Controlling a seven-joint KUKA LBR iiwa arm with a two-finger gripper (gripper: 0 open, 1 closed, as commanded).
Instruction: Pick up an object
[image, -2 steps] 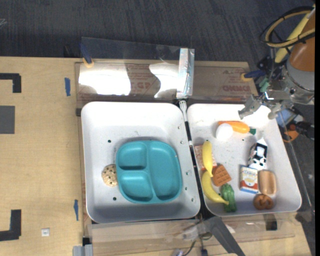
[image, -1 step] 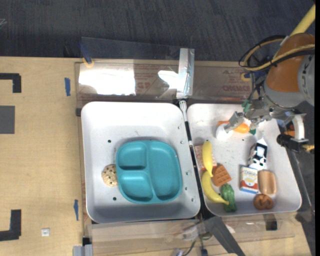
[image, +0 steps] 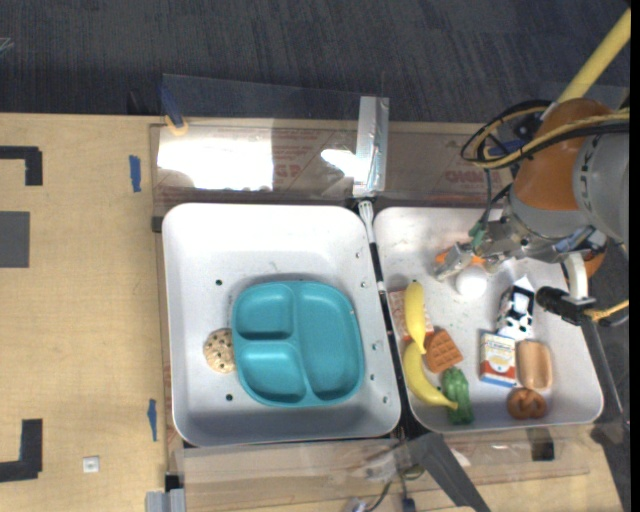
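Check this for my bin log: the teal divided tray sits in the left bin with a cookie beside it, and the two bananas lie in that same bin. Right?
Not quite. The camera view shows the teal divided tray and cookie in the left bin, but the two bananas lie in the right bin.

A robotics lab — taped plywood bench, two white bins, loose cables, toy food.
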